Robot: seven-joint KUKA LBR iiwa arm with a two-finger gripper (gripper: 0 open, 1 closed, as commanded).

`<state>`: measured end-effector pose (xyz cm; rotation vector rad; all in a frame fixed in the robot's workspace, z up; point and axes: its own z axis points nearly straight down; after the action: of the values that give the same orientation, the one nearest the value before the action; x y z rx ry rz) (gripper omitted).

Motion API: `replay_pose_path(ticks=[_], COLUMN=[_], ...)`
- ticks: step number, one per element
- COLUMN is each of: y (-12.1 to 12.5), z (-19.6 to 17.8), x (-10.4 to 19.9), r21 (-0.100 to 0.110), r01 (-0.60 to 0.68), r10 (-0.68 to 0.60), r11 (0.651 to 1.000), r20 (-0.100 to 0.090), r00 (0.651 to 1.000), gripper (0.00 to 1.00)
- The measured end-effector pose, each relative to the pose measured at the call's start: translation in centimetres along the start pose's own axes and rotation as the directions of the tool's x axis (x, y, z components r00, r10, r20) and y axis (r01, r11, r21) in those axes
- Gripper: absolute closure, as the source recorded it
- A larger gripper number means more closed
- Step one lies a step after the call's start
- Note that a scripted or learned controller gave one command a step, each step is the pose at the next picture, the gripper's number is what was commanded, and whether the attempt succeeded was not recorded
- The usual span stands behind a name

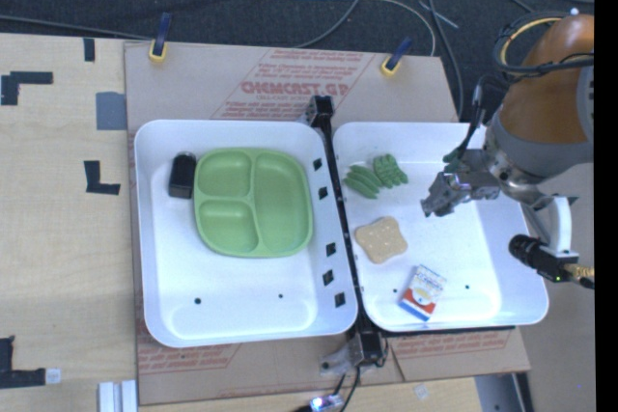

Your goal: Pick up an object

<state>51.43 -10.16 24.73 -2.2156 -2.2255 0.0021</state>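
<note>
**Gripper low over the right bin, nothing seen between its fingers**

While the arm reaches in from the right, you see its gripper hanging over the right bin, in that bin's upper middle part. Whether it is released or clenched you cannot tell; the tip is dark and small, and no object shows in it.

Your candidates in the right bin lie to the gripper's left and below it. The green bean pods sit near the divider, beside the gripper but apart from it. The tan bread slice lies below the pods, also apart. The small red, white and blue carton rests toward the bin's near edge, tilted.

In the left bin you have a green divided plate lying flat, with a black block touching or just beside its left rim. Both bins stand on a cardboard sheet.
</note>
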Motion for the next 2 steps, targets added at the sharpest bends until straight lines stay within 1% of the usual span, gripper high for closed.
replay_pose_path(ticks=[1,2], y=[2.4,5.1], z=[-0.3,-0.6], x=[4.1,8.8], r21=[-0.001,-0.002], r01=[0.001,0.001], r10=[-0.001,-0.001], r11=[1.0,1.0], r20=[0.0,0.0], r00=[1.0,1.0], gripper=[1.0,1.0])
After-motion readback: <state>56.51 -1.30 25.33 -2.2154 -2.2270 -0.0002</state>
